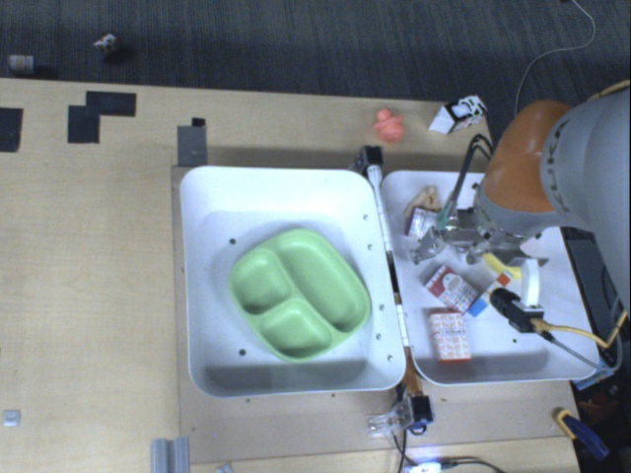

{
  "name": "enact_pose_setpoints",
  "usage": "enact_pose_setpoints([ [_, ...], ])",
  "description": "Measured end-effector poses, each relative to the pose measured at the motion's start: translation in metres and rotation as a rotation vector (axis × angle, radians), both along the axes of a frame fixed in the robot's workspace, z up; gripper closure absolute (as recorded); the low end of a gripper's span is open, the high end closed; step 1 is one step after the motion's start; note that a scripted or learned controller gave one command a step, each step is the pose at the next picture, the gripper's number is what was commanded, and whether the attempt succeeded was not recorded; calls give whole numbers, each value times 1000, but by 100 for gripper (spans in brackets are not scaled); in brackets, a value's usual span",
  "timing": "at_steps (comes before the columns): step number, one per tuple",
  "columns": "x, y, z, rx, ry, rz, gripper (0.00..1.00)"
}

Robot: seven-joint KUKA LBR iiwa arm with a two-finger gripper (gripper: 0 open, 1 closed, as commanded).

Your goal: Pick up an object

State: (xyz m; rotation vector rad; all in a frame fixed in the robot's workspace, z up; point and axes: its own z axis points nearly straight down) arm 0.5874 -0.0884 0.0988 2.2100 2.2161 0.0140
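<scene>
- Nothing lifted yet, by the look of it: small objects all lying on the floor of the right bin, none seen raised or clamped.
- Nearest the gripper: a silvery crumpled piece just to its left and a red-and-white packet just below it in the view. Touching either or not, cannot tell.
- Further out in the same bin: a tan scrap toward the far wall, a small printed box toward the near wall, a blue bit between box and packet.
- Gripper over the middle of the clutter, hung from the arm reaching in from the right. Open or closed, cannot tell: masked by wrist hardware from this angle.
- Judged stage: approach onto the pile. Closing on something, lifting clear and proving the hold all left to do.
- Left bin: a green divided tray in the middle, well apart from the gripper.
- On the surface beyond the bins: a pink lump, out of play.
</scene>
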Motion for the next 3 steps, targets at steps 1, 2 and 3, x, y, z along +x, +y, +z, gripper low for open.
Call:
enact_pose_setpoints([
  [1, 1, 1, 11, 0, -4, 2, 100],
  [2, 1, 1, 11, 0, -4, 2, 0],
  [3, 3, 2, 22, 1, -8, 4, 100],
])
